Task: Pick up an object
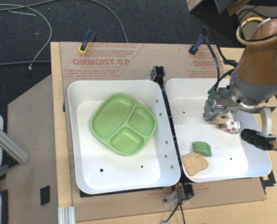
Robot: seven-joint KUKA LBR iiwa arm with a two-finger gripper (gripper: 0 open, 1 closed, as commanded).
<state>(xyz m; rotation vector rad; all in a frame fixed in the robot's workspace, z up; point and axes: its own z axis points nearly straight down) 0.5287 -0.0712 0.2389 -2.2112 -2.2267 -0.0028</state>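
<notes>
My gripper (pixel 215 113) is low in the right bin (pixel 185 97), near its middle. A small white object with red and green marks (pixel 230 124) lies right beside the gripper on its lower right, touching it or nearly so. A green lumpy piece (pixel 202 148) rests nearer the bin's front. Just below that lies a tan, biscuit-like piece (pixel 195 163). A green divided plate (pixel 124 123) lies in the left bin (pixel 82 162).
The two bins meet at a raised rim (pixel 168 125) between them. Blue clamps (pixel 86 41) (pixel 197 45) hold the cardboard sheet at the back edge. The arm's grey and orange body (pixel 262 59) hangs over the right bin's far right side.
</notes>
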